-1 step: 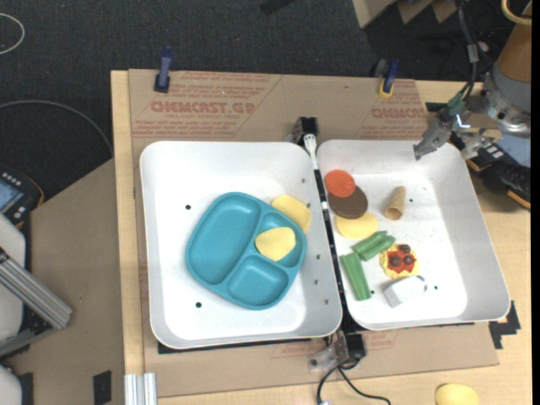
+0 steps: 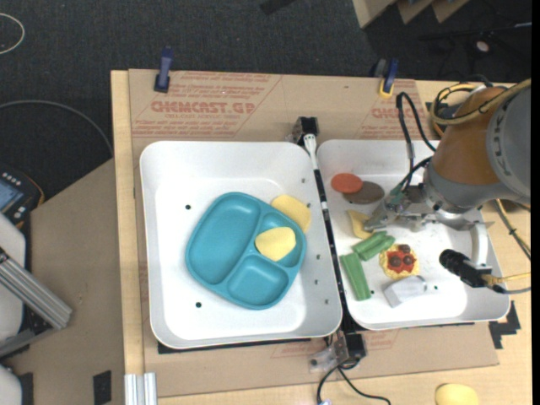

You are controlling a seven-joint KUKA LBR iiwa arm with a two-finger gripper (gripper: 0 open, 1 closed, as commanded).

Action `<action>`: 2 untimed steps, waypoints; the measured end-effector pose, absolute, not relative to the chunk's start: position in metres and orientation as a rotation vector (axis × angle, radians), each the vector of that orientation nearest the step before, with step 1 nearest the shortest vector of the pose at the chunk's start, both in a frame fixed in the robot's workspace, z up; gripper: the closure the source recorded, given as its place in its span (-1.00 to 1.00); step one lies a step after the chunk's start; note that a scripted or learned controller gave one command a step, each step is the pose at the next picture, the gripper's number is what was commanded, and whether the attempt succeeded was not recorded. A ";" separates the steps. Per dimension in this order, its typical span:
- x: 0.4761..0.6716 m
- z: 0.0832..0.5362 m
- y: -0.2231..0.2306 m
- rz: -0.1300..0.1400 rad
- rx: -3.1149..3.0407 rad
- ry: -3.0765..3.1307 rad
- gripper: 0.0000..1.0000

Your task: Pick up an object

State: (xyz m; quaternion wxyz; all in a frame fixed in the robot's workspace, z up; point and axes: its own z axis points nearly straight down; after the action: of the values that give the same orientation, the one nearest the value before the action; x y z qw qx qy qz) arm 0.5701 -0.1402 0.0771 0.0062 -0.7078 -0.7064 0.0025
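My gripper [image 2: 386,215] is low in the right bin [image 2: 439,310], near its middle, with the grey and orange arm reaching in from the right. Just left of it lie a pale yellow wedge [image 2: 358,224], a brown disc [image 2: 366,194] and an orange-red disc [image 2: 345,181]. Below it are a short green piece [image 2: 373,245], a long green stick [image 2: 355,278], a yellow round with red spots [image 2: 399,261] and a grey block [image 2: 406,291]. I see nothing lifted.
The left bin [image 2: 169,310] holds a blue divided plate [image 2: 232,251] with a yellow lump [image 2: 275,243] on it and a yellow slab [image 2: 292,210] at its upper right edge. A raised rim [image 2: 325,226] separates the two bins.
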 end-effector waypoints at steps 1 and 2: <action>0.507 0.085 -0.111 0.002 -2.220 -2.217 -1.00; 0.510 0.096 -0.113 -0.002 -2.227 -2.222 1.00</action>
State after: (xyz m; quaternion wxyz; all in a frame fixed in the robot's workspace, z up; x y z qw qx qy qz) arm 0.5103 -0.1128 0.0957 -0.0022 -0.7079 -0.7063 -0.0007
